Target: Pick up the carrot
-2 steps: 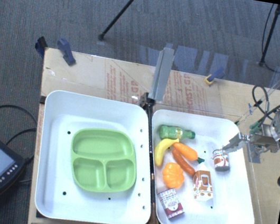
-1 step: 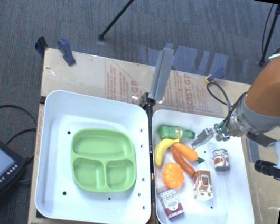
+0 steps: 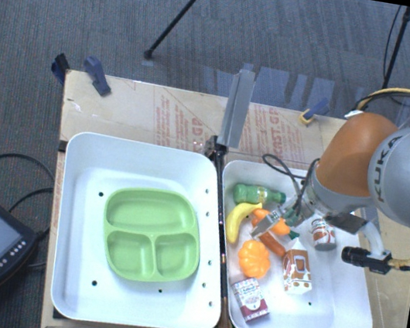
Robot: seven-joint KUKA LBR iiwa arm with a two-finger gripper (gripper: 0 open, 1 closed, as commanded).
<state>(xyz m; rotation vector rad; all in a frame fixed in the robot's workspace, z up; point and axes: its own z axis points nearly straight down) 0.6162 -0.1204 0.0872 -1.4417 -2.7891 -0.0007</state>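
Note:
The carrot (image 3: pixel 278 227) is a short orange piece lying in the middle of the right bin (image 3: pixel 343 317), between the banana and a small can. My gripper (image 3: pixel 279 222) is down in that bin directly over the carrot and covers part of it. The grey arm with its orange band (image 3: pixel 355 158) reaches in from the right above it. Whether the carrot is held cannot be made out from this view.
Around the carrot lie a green bottle (image 3: pixel 258 195), a yellow banana (image 3: pixel 238 220), an orange pumpkin-like piece (image 3: pixel 254 259), a small carton (image 3: pixel 297 271), a red box (image 3: pixel 251 299) and a can (image 3: pixel 323 233). The left bin (image 3: pixel 85 177) holds a green divided plate (image 3: pixel 151 235).

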